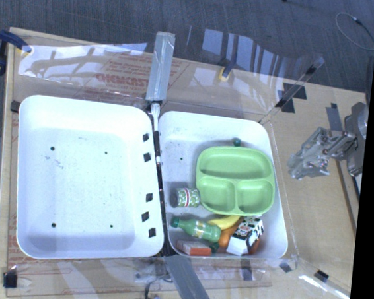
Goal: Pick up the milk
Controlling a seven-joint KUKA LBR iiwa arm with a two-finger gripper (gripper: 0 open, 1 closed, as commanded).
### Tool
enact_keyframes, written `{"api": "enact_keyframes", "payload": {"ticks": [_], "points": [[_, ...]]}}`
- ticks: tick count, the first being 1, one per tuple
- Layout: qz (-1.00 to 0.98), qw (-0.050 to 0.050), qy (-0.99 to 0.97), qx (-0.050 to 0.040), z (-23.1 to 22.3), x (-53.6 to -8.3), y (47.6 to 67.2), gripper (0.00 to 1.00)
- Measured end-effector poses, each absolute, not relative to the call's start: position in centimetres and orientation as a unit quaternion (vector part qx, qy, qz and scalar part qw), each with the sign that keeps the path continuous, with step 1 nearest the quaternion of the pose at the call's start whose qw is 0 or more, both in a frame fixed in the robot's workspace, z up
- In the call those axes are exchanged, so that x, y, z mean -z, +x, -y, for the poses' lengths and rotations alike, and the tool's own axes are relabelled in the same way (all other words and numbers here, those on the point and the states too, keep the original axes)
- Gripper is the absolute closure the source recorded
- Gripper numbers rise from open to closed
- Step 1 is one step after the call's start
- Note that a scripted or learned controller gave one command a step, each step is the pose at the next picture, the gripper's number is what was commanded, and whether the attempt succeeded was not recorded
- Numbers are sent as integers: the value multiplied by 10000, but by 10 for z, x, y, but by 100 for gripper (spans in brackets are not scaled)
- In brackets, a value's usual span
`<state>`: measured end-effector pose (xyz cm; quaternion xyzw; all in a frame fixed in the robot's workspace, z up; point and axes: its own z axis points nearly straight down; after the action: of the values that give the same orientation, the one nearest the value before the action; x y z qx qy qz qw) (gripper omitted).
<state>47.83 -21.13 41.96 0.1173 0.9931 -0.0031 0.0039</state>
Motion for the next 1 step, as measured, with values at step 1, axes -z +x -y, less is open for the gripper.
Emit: {"api": "enact_keyframes", "payload": {"ticks": [1], "points": [[-9976, -1, -693, -2, 209, -275, 478, 100]]}}
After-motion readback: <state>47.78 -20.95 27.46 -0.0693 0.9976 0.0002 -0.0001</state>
